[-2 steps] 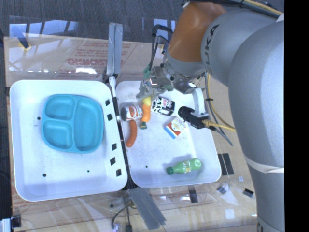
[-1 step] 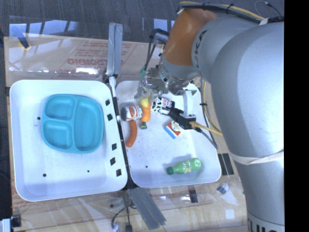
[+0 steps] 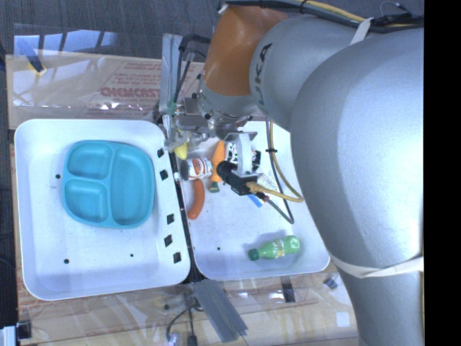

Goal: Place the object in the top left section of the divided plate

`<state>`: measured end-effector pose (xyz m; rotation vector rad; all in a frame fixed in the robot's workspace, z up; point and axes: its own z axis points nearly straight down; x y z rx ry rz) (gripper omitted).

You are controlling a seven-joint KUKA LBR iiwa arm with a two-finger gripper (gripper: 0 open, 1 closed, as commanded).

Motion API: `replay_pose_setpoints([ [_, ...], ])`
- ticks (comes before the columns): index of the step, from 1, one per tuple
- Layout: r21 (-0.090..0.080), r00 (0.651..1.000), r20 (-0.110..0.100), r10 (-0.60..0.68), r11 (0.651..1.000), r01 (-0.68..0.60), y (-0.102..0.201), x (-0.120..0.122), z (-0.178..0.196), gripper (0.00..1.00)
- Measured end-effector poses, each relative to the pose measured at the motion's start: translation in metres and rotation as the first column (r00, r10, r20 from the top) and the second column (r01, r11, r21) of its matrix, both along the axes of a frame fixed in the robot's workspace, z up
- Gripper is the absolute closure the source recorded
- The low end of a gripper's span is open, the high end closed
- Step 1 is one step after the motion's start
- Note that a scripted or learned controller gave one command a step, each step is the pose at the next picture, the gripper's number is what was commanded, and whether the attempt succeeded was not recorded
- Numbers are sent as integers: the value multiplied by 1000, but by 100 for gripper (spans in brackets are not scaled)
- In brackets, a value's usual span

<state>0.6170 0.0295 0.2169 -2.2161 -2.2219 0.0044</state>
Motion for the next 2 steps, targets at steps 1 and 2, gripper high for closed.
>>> replay_pose_setpoints([
  [1,-2,999,0,-39,999,39,77,-31,37,100],
  [2,-2,994,-3,112,994,-112,139,-47,18,100],
])
